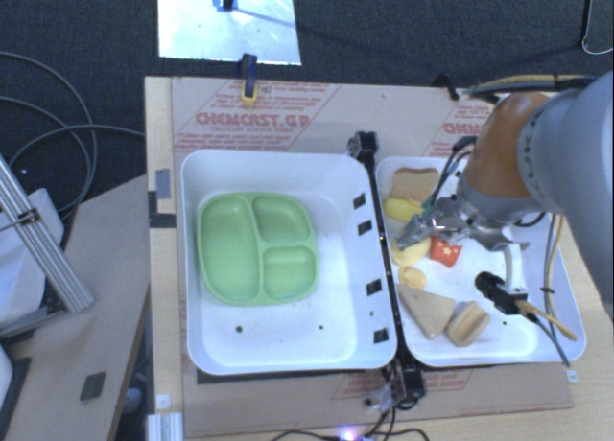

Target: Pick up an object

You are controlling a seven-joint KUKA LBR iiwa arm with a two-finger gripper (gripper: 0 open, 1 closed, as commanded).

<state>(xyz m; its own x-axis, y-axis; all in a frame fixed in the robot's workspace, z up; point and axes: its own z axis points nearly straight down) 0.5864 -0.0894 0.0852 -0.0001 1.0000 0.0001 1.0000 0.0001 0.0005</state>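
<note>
Grey arm (pixel 552 147) reaches in, wrist bent down leftward.

pincer (pixel 418 234) over right bin (pixel 566 319), green tray (pixel 256 244)

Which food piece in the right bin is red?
The small red piece beside the gripper; the toast slice and the other pieces are tan or yellow.

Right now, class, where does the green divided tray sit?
The green divided tray lies flat in the left white bin, toward that bin's left side, across the black divider from the food pieces in the right bin.
</note>
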